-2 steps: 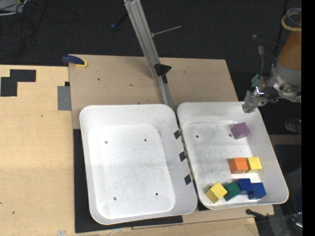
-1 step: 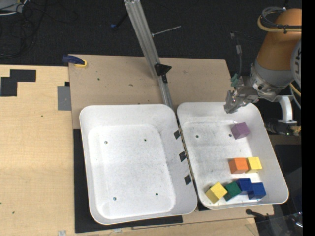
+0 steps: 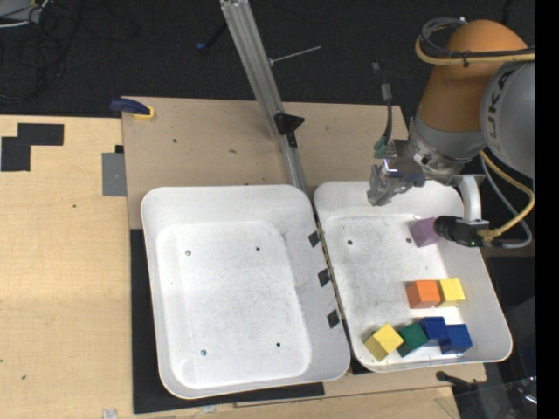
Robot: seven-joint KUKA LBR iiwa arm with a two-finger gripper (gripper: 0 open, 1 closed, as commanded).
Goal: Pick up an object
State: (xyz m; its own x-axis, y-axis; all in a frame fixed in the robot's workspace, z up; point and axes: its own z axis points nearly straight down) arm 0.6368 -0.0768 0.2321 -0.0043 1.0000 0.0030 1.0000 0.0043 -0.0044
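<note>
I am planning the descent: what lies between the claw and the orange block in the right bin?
In the camera view, the purple block lies roughly between the claw and the orange block; otherwise bare white bin floor.

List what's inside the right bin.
Right bin holds a purple block, orange block, two yellow blocks, a green block and blue blocks. Anything beneath the clustered blocks is covered.
</note>
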